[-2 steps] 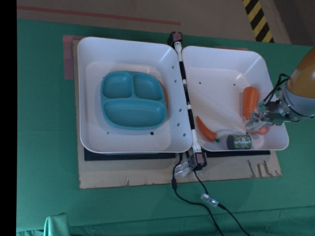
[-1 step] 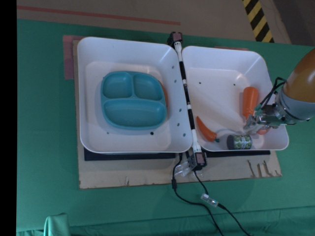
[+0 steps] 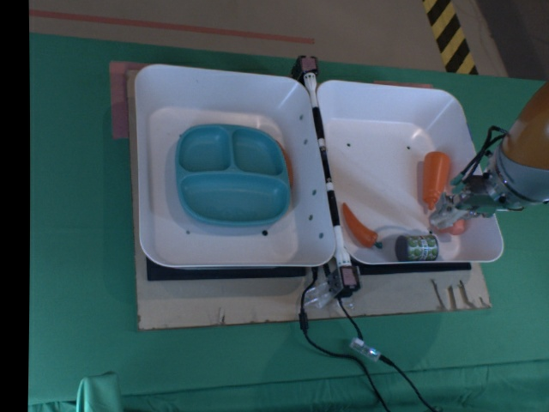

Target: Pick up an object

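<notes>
In the right bin (image 3: pixel 386 101) an orange carrot (image 3: pixel 436 177) lies upright near the right side. A red-orange pepper (image 3: pixel 359 227) rests near the bin's front left. A small dark can with a green label (image 3: pixel 418 248) lies on its side at the front. My gripper (image 3: pixel 449 215) hangs low over the bin's front right, just below the carrot's lower end and above the can. A small orange piece (image 3: pixel 461 227) shows right beside the gripper; whether it is gripped is unclear.
The left bin (image 3: pixel 171 84) holds a teal divided plate (image 3: pixel 232 176). A black-and-white rod (image 3: pixel 322 148) runs along the divide between the bins. Cables (image 3: pixel 360 350) trail over the green cloth in front. The arm's orange band (image 3: pixel 527 131) is at the right edge.
</notes>
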Robot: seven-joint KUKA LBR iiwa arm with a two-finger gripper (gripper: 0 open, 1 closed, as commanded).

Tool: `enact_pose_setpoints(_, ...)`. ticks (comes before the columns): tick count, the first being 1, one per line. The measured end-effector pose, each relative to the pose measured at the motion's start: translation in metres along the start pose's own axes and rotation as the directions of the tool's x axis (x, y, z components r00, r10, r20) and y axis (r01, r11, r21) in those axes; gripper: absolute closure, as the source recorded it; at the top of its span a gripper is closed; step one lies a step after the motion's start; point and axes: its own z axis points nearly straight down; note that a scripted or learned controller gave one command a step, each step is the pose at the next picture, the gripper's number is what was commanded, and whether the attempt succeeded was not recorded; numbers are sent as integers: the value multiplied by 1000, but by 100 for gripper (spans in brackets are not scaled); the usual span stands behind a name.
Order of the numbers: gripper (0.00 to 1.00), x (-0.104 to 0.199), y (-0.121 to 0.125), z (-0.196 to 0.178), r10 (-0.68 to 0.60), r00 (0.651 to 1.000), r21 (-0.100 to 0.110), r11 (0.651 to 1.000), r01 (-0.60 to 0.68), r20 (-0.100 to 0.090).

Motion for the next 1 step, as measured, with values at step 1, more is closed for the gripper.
enact_pose_setpoints(1,100,0,0,-2,0,1000,0,1000,0,0)
